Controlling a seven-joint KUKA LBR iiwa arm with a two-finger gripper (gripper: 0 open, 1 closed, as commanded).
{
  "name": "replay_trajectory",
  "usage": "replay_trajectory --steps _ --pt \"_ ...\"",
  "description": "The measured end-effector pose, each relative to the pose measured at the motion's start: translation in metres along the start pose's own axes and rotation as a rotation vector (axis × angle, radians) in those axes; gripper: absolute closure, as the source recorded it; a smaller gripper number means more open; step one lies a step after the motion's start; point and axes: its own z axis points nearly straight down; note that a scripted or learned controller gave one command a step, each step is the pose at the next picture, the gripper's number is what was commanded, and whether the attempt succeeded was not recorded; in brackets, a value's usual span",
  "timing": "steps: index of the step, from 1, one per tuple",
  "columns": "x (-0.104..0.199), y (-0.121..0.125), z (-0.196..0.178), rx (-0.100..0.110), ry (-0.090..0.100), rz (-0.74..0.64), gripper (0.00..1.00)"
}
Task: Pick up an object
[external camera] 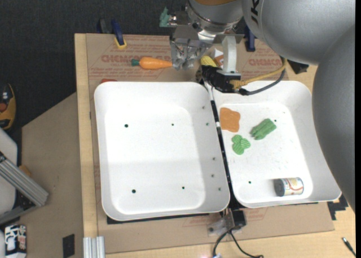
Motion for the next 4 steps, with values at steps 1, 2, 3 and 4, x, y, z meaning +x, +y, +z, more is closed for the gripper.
replay_trajectory --steps 1,2,3,4 --pt "0.072 -0.014 -0.052 -0.011 0.005 -0.012 1.00" --pt "0.068 -0.012 -0.206 -0.024 0.007 -0.008 1.00" --pt "0.037 -0.128 0.031 0.016 -0.005 -0.003 1.00" --pt "0.069 -0.163 -0.119 -0.017 0.008 -0.011 1.00"
